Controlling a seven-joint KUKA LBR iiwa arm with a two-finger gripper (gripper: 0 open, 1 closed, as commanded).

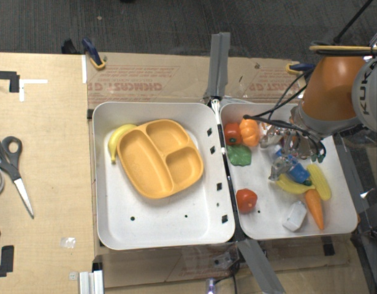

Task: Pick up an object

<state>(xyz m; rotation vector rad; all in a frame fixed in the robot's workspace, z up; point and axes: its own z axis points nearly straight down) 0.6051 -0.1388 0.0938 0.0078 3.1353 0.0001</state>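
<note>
My gripper (287,160) is low in the right bin (262,222), just above a blue toy (300,174) that lies on a yellow banana (290,186). A yellow corn cob (320,182) and an orange carrot (314,208) lie just right of them, with a white piece (294,217) below. The arm's orange band (329,90) rises behind the wrist. Cables and the gripper body hide how the gripper meets the blue toy.
The right bin's left side holds a red tomato (232,133), an orange pepper (249,133), a green piece (239,156) and a second tomato (246,199). The left bin (157,228) holds a yellow divided plate (160,158) and a banana (118,139). Scissors (13,170) lie far left.
</note>
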